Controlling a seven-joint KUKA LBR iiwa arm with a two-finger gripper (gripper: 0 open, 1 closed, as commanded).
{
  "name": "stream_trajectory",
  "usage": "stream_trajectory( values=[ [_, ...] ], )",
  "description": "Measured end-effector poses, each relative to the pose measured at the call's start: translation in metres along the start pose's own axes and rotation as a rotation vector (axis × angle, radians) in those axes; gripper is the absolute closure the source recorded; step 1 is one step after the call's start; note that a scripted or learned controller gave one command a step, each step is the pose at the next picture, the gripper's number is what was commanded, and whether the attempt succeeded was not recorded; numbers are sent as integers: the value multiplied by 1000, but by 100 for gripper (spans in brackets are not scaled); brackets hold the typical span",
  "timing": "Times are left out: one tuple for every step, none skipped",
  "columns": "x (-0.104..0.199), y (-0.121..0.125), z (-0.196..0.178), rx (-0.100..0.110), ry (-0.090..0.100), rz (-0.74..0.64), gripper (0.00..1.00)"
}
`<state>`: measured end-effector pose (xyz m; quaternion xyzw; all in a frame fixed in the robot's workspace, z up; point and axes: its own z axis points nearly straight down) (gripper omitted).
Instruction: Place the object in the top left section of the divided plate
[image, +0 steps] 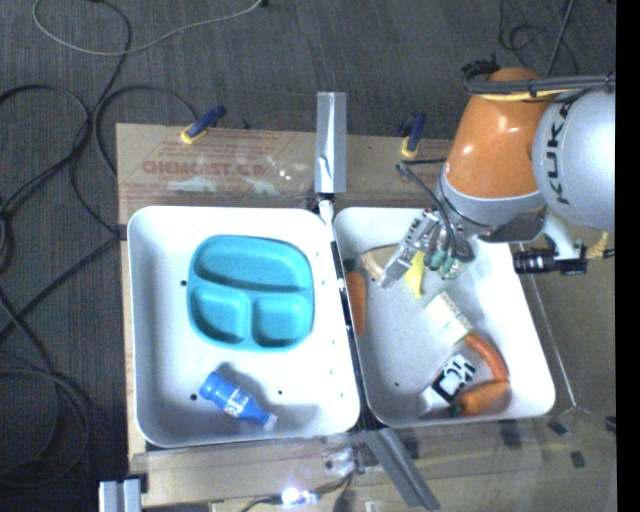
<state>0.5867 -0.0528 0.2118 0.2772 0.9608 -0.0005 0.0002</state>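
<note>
The blue divided plate (252, 290) lies in the left bin (150, 330), with one long section at the top and two smaller ones below. My gripper (408, 260) hangs over the upper middle of the right bin (530, 330), pointing down and to the left. A small yellow piece (417, 278) shows just under it; whether the gripper holds that piece is unclear. Below it lie a white packet (446, 318), an orange sausage-like piece (486, 352), a carrot (482, 398) and a black-and-white item (455, 378).
A blue bottle (232, 400) lies in the left bin below the plate. An orange piece (356, 296) rests along the right bin's left wall. Two clamps (203, 123) (411, 136) hold the board behind the bins, and a metal post (330, 150) stands between the bins.
</note>
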Motion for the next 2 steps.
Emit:
stream_trajectory(
  values=[
    [-10, -58, -23, 0, -3, -248, 100],
    [-3, -110, -114, -2, -4, -271, 100]
  ],
)
